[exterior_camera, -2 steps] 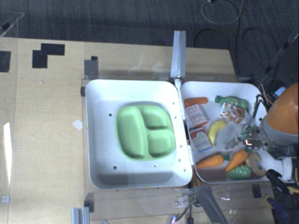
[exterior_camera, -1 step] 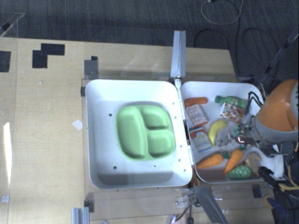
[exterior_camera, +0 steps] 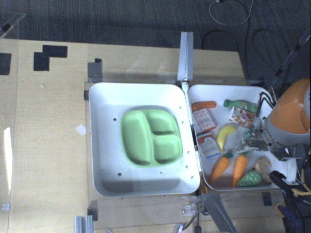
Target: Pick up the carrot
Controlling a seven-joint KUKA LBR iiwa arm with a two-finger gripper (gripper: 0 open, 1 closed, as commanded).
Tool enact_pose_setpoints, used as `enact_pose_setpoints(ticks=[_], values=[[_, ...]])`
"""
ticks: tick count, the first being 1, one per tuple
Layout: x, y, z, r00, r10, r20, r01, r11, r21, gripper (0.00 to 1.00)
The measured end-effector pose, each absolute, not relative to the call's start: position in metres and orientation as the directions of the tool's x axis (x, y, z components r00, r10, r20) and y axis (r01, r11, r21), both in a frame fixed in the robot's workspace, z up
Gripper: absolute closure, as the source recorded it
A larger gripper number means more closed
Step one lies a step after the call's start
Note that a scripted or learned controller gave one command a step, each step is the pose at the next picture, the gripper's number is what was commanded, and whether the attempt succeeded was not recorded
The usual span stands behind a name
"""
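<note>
Camera view: light wooden bench carries two shallow white plastic bins side by side. Left white bin holds a light green three-compartment plastic tray, lying flat near its middle. Right white bin holds the small items. Grey arm with orange band reaches in from the right edge, over the bin's right side; its gripper hangs above the bin floor, just right of the yellow plastic banana and above the carrots; whether it is apart or together cannot be told at this resolution, and nothing is visibly between it. Two orange toy carrots lie near the bin's front wall: left carrot slanted, tip toward the front-left corner; right carrot just beside it, nearly upright in the picture. Green bumpy toy vegetable touches the right carrot's lower end. Red sausage-shaped toy lies at the back-left, green bottle-like item at the back, small printed packets along the left wall.
</note>
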State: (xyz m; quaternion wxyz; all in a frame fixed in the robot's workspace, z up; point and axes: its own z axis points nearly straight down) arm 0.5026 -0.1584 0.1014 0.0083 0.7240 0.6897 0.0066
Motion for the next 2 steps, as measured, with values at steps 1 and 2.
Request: enact_pose_setpoints(ticks=[1,2], values=[[0.502,-0.181,0.128,0.297,0.955,0.0,0.955,-0.297,0.004,1.0],[0.491,-0.146,0.231,0.308,0.951,0.0,0.951,-0.308,0.006,1.0]])
